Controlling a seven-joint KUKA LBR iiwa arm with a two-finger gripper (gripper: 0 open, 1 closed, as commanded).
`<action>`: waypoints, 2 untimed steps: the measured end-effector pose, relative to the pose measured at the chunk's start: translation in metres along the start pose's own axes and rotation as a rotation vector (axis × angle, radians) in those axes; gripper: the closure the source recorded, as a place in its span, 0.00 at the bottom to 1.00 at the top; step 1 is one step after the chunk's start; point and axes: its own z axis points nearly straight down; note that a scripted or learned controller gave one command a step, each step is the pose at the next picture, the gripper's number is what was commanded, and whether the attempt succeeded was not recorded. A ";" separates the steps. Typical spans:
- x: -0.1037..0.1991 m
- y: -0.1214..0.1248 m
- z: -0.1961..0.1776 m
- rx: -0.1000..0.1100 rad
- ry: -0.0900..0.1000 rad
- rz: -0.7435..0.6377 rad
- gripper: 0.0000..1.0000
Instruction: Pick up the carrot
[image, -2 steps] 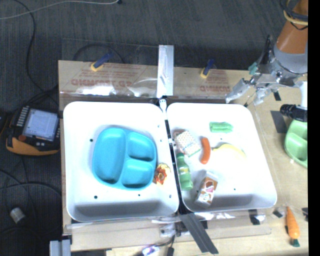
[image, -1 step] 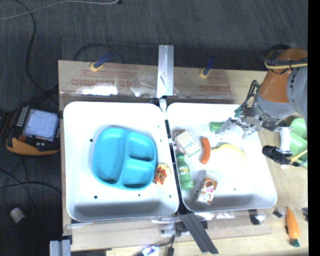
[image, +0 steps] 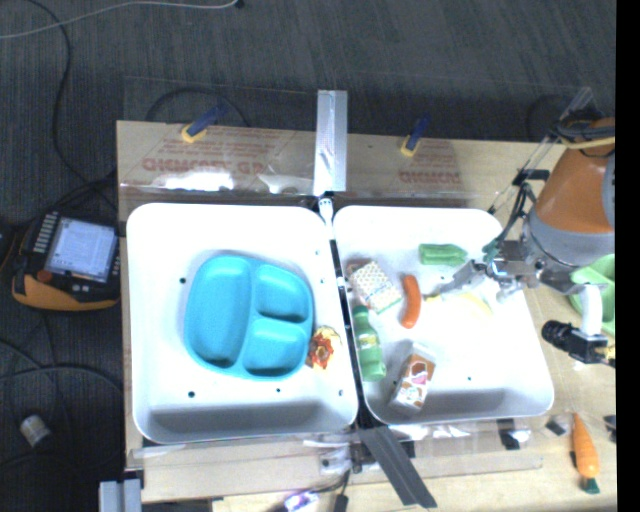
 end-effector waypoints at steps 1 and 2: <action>0.012 0.034 -0.011 0.000 0.003 0.133 0.00; 0.056 -0.018 0.007 0.002 0.001 0.216 0.00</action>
